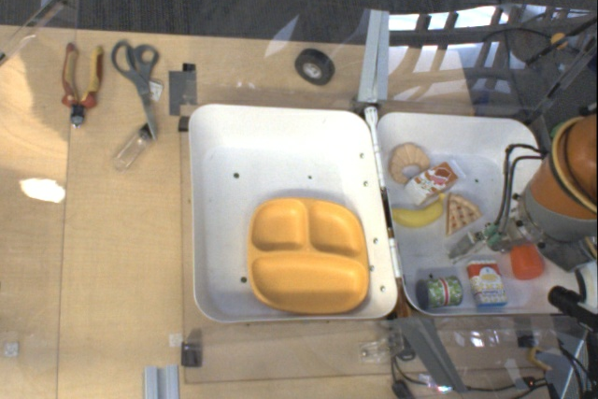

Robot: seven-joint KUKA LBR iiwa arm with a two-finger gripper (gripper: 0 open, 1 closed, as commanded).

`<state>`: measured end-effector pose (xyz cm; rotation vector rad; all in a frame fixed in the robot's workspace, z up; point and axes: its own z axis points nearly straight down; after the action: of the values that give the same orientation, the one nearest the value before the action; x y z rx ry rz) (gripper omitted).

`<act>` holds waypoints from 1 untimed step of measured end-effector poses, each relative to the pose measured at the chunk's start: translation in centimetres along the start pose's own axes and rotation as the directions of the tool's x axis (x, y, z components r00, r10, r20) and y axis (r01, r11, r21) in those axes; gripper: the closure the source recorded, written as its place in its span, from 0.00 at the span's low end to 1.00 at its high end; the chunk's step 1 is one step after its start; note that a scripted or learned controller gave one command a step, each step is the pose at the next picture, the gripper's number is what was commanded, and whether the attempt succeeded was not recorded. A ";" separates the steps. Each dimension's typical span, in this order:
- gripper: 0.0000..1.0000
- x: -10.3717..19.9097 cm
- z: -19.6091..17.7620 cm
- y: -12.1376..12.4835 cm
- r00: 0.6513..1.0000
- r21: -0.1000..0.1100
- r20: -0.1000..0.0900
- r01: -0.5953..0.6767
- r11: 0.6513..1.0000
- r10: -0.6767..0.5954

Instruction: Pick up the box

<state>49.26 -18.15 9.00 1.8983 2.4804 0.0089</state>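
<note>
A small red, white and blue box [487,285] lies near the front of the right bin [486,128], beside a green can [439,291]. A second small red and white carton [435,179] lies farther back in the same bin. My gripper [478,240] hangs low over the right bin, just behind the front box and beside a waffle-like wedge [461,214]. The grey arm with its orange band [572,175] reaches in from the right and hides part of the bin.
The right bin also holds a bagel-like roll [408,162], a banana [418,216] and a red-orange piece [526,263]. A yellow compartment tray [308,253] lies in the left bin [224,201]. Scissors [140,75], pliers [80,79] and a tape roll [314,65] lie on the bench.
</note>
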 end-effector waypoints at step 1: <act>0.00 -0.1 0.0 0.0 0.999 0.000 -0.001 0.051 0.999 -0.051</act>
<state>49.25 -18.29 9.00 1.8355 2.5284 0.0084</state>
